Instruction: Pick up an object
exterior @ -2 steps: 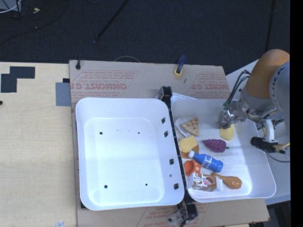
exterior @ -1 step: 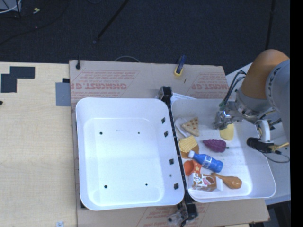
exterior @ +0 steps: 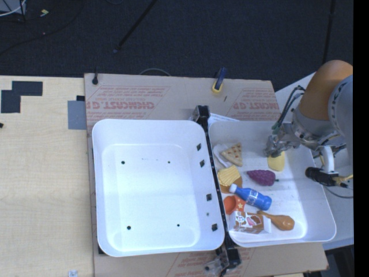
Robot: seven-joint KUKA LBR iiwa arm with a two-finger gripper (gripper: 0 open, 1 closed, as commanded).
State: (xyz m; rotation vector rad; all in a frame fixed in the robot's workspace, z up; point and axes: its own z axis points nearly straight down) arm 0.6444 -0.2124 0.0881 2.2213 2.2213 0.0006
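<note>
Over the right bin (exterior: 323, 224), the gripper (exterior: 275, 151) hangs low, just above a yellow piece (exterior: 277, 163) near the bin's far side, presumably lined up to grab it. Whether it is spread or closed I cannot tell. Nearer the bin's middle lie a purple piece (exterior: 261, 177), a blue bottle (exterior: 252, 197) and a pizza slice (exterior: 233, 153), all untouched.

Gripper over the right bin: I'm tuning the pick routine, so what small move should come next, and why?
Probably a short descent. The gripper sits directly above the small yellow object near the right bin's back, with nothing visibly held yet.
</note>
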